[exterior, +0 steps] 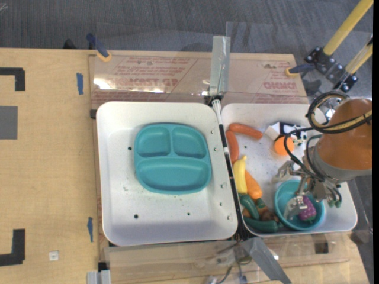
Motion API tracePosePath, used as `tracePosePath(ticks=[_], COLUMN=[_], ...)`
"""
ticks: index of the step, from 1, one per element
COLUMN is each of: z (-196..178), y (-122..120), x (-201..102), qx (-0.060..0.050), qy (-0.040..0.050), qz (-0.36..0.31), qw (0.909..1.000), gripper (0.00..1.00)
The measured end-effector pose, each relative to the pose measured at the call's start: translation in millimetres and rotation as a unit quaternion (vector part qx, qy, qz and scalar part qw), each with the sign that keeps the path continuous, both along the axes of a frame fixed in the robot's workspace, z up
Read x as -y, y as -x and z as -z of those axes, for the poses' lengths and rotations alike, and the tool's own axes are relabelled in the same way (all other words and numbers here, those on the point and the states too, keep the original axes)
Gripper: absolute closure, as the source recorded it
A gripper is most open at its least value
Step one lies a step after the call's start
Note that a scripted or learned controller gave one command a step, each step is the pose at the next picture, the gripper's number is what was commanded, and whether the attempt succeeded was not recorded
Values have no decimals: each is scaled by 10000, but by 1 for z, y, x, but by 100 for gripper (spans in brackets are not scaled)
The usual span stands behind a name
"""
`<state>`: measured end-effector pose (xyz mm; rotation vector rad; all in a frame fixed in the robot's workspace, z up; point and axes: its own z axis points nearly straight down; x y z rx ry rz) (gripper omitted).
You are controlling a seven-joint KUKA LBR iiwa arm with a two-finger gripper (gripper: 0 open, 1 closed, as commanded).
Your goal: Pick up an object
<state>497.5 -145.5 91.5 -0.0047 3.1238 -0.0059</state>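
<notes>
Nearest the camera, the front edge of the surface shows light wood with black corner marks at the left and strips of blue tape along the bin border. Some clear and grey fittings sit below the bins at the bottom edge, too blurred to identify.

Left bin: white, shallow, speckled with small dark spots. A teal divided plate lies flat near its middle, three compartments facing up.

Right bin: a teal bowl sits in the near corner with a small purple item inside it. The jaws hang over this bowl, just above the purple item — whether they are wide or narrow I cannot tell, since cables and metal parts crowd the view. The arm, with its orange band, enters from the right, above the bin's right half.

Beside the bowl to the left lies a dark green vegetable, and just beyond it an orange and yellow piece and a yellow banana-like piece, all along the divider wall. Farther back rests an orange sausage-shaped toy, and to its right a small round orange object near a black-and-white item, partly hidden.

Beyond the bins stand clear plastic panels with reversed red lettering — a grey upright post rises between them. Dark grey carpet fills the far room, with yellow poles at the upper right.
</notes>
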Motion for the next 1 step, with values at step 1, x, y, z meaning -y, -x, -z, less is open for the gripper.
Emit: tracePosePath(ticks=[1], z=[0], y=[-63], x=[79], qx=[-3], qy=[-11], qz=[1086], qw=[9941], gripper=[0])
